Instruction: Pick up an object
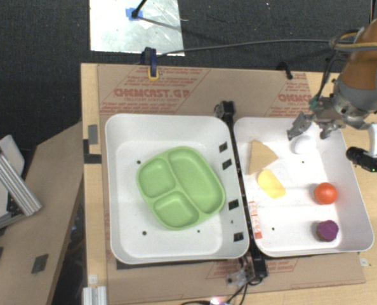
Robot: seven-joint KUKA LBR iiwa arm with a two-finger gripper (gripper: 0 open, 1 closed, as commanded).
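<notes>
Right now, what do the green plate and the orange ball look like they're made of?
The green divided plate looks like plastic: one even pale green, with smooth moulded compartments and a soft matte look. The orange ball also seems plastic or rubber, maybe a toy fruit: solid bright colour with a small shine on top. That is a guess from looks alone.

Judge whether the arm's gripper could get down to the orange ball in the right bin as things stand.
Probably yes. The orange ball lies by itself on the right bin's floor, apart from the purple ball and the yellow block. The gripper hangs over the same bin's far end, with nothing between them.
</notes>
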